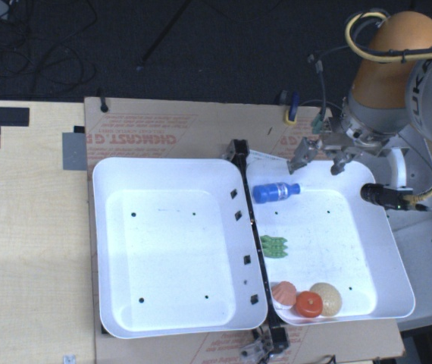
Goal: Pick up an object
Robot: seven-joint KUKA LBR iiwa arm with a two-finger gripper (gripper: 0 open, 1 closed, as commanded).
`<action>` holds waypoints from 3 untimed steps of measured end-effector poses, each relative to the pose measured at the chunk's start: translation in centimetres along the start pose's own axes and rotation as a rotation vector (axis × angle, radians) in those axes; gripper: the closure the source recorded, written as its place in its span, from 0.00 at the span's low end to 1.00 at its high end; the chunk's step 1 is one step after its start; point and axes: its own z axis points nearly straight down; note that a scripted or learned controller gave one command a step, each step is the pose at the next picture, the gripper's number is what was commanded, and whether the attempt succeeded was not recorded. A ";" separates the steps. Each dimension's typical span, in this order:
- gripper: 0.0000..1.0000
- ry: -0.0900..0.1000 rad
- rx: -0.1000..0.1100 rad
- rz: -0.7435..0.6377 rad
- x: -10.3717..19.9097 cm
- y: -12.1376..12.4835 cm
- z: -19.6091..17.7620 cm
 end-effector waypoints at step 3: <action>1.00 -0.004 -0.008 0.004 -12.0 -4.8 -3.9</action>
